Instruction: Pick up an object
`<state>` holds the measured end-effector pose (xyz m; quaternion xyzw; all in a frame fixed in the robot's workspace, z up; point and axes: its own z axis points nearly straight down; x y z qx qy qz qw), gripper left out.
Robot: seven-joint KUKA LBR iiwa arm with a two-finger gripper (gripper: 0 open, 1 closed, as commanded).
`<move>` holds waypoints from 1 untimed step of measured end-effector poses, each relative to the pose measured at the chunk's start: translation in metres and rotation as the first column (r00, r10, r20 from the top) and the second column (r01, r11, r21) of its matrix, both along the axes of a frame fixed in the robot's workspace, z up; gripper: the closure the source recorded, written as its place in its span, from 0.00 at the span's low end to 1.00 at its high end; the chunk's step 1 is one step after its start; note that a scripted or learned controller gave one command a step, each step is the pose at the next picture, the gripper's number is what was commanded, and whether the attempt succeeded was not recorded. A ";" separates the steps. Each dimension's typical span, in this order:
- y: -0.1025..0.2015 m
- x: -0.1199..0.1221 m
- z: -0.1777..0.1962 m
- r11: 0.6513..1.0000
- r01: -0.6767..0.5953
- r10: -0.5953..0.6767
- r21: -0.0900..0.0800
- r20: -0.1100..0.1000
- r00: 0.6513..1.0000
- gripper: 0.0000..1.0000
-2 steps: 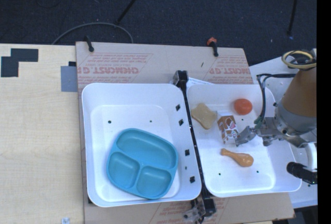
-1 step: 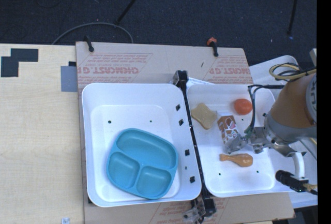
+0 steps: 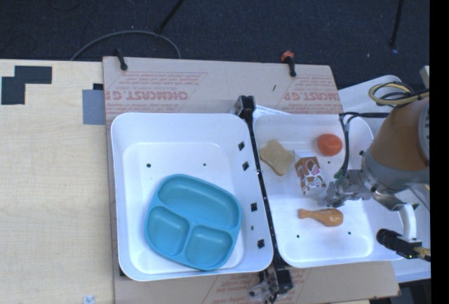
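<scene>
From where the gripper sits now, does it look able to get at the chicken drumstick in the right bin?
Probably yes. The gripper hangs just above the drumstick, which lies alone on the bin floor; the small carton stands nearby but apart from it.

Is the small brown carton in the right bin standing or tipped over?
Tipped: the carton lies on its side on the right bin's floor, beside the gripper.

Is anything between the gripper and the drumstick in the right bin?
Nothing visible. The gripper sits just above the drumstick, with bare bin floor around it. The carton stands beside the gripper, not in the path.
</scene>
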<state>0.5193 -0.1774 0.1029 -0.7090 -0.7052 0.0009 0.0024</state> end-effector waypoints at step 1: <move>-0.001 0.010 0.047 1.000 -0.007 0.007 -0.002 0.006 1.000 1.00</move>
